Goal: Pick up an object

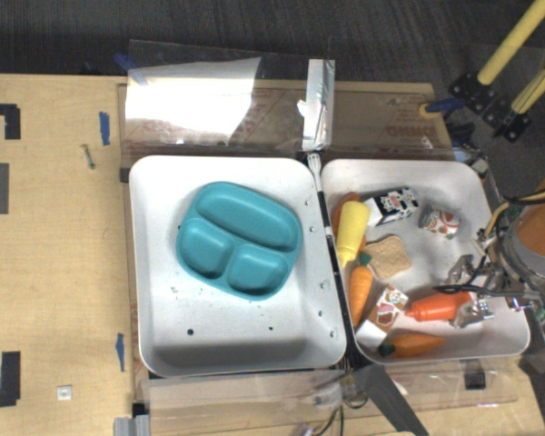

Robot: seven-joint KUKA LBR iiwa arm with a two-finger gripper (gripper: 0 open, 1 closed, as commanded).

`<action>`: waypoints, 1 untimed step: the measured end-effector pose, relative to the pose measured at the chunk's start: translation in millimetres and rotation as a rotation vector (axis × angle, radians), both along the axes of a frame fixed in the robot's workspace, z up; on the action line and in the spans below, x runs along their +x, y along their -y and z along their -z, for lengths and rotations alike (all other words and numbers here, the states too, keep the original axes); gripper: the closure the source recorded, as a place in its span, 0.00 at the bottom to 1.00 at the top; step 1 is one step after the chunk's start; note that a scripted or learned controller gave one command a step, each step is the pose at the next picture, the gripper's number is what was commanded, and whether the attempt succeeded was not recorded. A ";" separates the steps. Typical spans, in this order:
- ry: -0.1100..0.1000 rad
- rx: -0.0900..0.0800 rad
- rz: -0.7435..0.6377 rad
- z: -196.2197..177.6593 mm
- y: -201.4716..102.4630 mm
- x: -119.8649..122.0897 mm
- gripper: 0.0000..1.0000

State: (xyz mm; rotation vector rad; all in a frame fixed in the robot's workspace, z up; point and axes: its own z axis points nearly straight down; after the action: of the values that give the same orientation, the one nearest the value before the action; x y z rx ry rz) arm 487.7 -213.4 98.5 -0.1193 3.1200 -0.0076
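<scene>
My gripper [470, 289] is low at the right side of the right bin [454, 182], below the arm's orange band [538, 234]. It looks open, one finger [460, 267] toward the back and the other nearer the front. A red-orange carrot-like toy [431, 308] lies just left of it, its right end close to the front finger. Nothing is visibly clamped. The same bin holds a yellow toy [351, 228], an orange carrot [360, 293], a tan cracker [389, 257], a black-and-white toy [395, 203] and another carrot [418, 343] at the front wall.
A teal divided plate [239, 237] lies in the left bin [154, 271]. A small white-and-red piece [391, 307] sits beside the carrots, and a small cup-like item [440, 221] lies near the back right. Yellow poles [518, 34] stand beyond the bins.
</scene>
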 end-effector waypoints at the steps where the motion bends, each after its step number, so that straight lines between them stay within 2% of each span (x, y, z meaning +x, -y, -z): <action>1: -0.009 0.000 -0.079 -178.9 10.1 56.7 1.00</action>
State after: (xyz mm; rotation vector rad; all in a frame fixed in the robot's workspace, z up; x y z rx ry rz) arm 544.4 -223.6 277.5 -0.2437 3.1214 -0.0052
